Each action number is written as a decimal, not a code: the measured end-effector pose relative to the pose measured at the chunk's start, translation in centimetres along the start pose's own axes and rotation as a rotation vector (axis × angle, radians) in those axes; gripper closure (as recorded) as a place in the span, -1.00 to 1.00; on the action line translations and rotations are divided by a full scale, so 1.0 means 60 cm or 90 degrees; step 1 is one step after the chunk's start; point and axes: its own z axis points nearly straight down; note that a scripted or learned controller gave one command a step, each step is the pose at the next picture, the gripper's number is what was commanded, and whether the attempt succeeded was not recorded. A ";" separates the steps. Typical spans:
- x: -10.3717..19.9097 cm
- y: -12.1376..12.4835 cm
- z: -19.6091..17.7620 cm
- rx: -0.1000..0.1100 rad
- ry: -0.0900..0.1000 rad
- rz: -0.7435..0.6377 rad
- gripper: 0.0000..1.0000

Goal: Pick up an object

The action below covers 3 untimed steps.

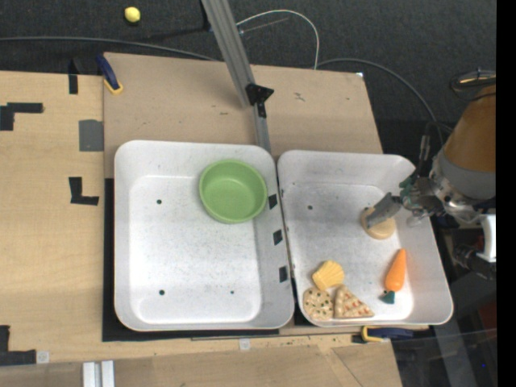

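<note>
The right bin holds several toy foods. A tan round piece lies at its right middle, and my gripper sits low right over its upper edge, reaching in from the right. An orange carrot lies near the right wall. At the front are a yellow wedge, a round waffle cookie and a pizza slice. A green bowl stands upright at the back right of the left bin.
A grey pole slants down from the top to the bins' shared back edge. The arm's orange band hangs over the right bin's right rim. A small yellow ball lies off the bench at the top left.
</note>
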 end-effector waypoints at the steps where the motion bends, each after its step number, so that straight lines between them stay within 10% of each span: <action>1: 0.000 0.000 0.000 0.000 0.000 0.000 -1.00; 3: 0.007 0.012 0.175 0.004 0.000 0.001 -1.00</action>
